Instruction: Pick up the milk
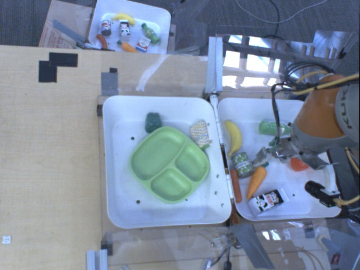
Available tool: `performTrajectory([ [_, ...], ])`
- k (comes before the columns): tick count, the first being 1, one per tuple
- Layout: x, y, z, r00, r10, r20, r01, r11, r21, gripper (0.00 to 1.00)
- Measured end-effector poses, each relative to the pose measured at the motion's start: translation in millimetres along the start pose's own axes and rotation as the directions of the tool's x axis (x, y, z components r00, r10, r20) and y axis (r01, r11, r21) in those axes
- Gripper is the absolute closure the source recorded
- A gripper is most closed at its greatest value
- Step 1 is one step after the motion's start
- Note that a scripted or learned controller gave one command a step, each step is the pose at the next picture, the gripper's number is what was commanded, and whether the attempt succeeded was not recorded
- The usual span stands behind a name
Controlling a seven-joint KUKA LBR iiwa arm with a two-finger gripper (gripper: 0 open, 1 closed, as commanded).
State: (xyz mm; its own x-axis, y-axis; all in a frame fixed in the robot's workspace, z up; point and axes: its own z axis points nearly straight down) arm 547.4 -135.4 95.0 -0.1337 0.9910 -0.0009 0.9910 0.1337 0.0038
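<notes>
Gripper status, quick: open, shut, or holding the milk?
Gripper: cannot tell whether open or shut. The milk lies in the right bin, not held.

Honestly, nothing here is readable. The milk (pixel 267 201) carton in the right bin (pixel 315 210) has black blotches on its white face, but no letters I can make out. The can (pixel 242 163) next to the banana (pixel 233 136) has a patterned label, too small to read. Same with the tiny packs in the far tray (pixel 160 17).
</notes>
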Motion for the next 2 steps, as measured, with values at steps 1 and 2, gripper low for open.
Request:
performTrajectory([
  [1,-2,-1,4,0.965,0.263,0.000,-0.263,0.965,-0.002,0.00],
  [2,23,-57,-75,0.991,0.131,-0.001,-0.131,0.991,0.000,0.00],
])
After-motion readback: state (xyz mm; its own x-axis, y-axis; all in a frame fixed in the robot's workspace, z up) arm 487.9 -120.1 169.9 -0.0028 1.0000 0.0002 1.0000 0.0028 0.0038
